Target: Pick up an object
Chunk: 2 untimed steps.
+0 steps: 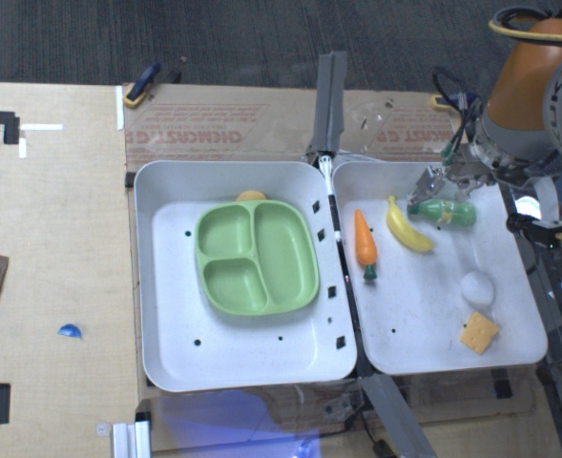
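While hanging low over the far side of the right bin [519,351], parked right at the left end of a green bottle [450,214] with the hand [433,195]. Cannot tell how wide or narrow the hand stands, nor whether touching the bottle or just above it. Up at the right, the arm [533,74], orange band showing, bent over the bin's far corner.

Lying on its side on the bin floor, the bottle, near the far right corner. Just left of it, a banana [407,227], slanted, upper tip close to the hand. Further left, a carrot [364,239] along the bin's left wall, green end toward the front. Nearer the front, a white ball [477,288], and just beside that a yellow block [479,332] by the front right corner.

Over in the left bin [166,351], a green plate [258,256] with three compartments, flat in the middle. Peeking out behind its far rim, a small yellow-orange thing [251,197], too hidden to name.

Out on the table [52,256], well apart from both bins, a small blue bit [68,330].
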{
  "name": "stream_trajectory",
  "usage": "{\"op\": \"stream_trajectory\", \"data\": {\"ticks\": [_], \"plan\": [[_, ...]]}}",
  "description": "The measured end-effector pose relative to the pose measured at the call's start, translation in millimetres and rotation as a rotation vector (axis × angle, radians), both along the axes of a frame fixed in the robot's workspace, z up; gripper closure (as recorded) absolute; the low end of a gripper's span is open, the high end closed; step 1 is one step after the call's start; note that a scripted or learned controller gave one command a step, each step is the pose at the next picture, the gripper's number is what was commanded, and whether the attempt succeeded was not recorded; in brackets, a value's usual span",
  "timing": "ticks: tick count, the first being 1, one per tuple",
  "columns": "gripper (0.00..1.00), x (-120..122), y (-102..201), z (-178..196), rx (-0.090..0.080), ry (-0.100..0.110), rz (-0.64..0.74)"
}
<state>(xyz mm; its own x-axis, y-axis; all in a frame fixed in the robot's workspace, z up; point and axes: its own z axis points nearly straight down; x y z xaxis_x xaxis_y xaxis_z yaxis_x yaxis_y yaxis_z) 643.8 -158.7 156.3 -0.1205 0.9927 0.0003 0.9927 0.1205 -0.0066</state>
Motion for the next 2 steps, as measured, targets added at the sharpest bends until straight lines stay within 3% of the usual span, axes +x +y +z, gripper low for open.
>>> {"op": "stream_trajectory", "data": {"ticks": [1,2], "plan": [[0.00,-20.8,59.6,-67.7,0.002,-0.002,0.250],[1.00,-21.1,57.7,-62.2,0.002,0.002,0.246]]}}
